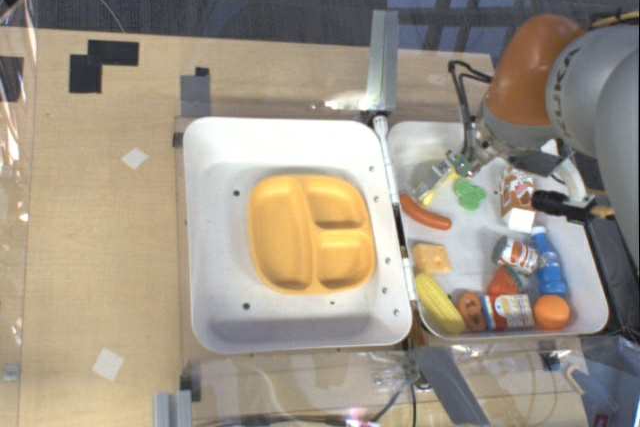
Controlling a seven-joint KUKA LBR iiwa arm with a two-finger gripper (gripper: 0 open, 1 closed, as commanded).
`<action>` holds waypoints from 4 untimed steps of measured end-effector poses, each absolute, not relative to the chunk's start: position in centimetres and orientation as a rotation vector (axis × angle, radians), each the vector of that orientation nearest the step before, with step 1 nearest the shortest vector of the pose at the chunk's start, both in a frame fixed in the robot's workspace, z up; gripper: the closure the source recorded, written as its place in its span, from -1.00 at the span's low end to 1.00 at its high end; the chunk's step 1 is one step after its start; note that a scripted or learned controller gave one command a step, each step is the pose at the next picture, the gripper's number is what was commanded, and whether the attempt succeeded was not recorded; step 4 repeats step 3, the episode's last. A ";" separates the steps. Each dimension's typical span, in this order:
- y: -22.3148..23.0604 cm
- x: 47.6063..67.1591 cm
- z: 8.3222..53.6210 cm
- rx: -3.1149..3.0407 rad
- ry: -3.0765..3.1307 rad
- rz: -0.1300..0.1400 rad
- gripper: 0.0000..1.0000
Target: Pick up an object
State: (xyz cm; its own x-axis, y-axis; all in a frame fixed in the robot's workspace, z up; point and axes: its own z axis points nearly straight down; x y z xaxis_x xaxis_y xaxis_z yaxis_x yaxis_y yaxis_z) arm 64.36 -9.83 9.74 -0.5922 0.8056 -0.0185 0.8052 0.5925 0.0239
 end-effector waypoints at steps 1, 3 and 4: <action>-13.2 67.0 14.6 1.380 2.805 0.007 -1.00; -14.2 61.7 10.5 1.752 2.613 -0.002 -1.00; -14.2 61.7 10.5 1.752 2.613 -0.002 -1.00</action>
